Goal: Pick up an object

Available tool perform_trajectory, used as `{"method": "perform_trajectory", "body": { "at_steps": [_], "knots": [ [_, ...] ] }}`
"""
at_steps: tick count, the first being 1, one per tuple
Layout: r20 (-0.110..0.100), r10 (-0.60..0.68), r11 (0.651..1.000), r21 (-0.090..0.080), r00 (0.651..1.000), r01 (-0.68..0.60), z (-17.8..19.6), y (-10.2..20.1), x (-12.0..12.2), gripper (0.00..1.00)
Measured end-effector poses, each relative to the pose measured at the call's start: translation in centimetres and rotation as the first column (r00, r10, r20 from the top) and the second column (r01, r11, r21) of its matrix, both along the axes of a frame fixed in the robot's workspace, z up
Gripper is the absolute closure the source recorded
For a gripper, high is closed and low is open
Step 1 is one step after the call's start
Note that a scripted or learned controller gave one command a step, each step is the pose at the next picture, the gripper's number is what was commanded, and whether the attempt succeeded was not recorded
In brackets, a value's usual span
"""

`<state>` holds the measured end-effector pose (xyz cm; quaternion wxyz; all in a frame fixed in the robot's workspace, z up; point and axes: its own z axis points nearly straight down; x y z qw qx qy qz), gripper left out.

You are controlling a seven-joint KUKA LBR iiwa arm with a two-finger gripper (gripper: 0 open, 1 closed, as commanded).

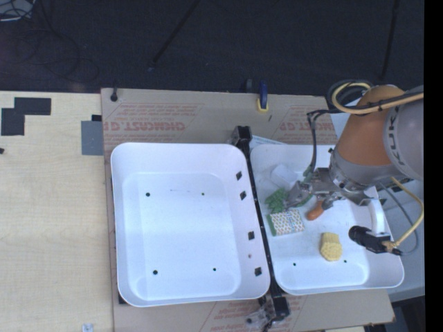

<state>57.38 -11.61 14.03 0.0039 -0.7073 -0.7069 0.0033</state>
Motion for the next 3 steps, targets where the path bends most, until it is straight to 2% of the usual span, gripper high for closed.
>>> {"method": "perform_trajectory", "body": {
  "at_steps": [1, 2, 3],
  "knots": [
    [0.013, 0.003, 1.0, -0.004, 1.0, -0.003, -5.2, 3.4, 3.9, 0.0],
    [0.021, 0.002, 1.0, -0.003, 1.0, -0.002, 17.7, 2.2, 7.2, 0.0],
    [0.007, 0.008, 1.0, -0.002, 1.0, -0.008, 17.8, 2.3, 7.0, 1.0]
  ]
}}
